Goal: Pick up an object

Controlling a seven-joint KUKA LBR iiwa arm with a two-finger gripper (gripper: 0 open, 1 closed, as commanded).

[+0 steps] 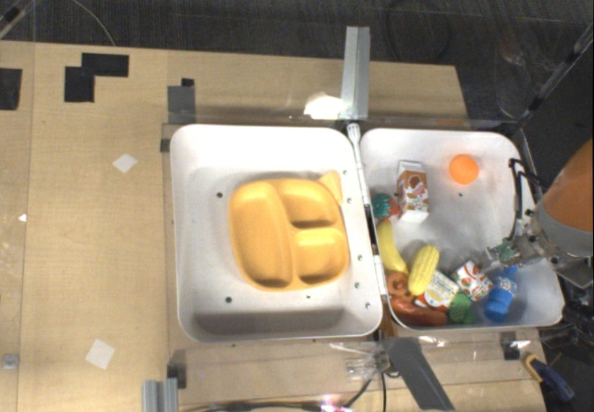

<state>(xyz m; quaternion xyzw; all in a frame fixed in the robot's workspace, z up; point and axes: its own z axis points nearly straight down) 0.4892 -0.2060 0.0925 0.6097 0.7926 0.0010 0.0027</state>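
The right bin (436, 135) holds several toy foods. An orange ball (463, 169) lies near its back, with a small brown-and-white carton (412, 189) to its left. A banana (391, 248), a corn cob (423, 269), a red sausage (418, 311), a green piece (461, 310), a blue bottle (501, 299) and a red-and-white packet (473, 278) crowd the front. My gripper (506, 254) hangs low at the bin's right side, just above the blue bottle and beside the packet. I see nothing clearly held in it.
The left bin (186, 215) carries a yellow divided tray (288, 232). A metal post (356, 67) rises behind the wall between the bins. The arm's orange band (571, 192) overhangs the right bin's right rim. Wooden bench top (83, 243) stretches to the left.
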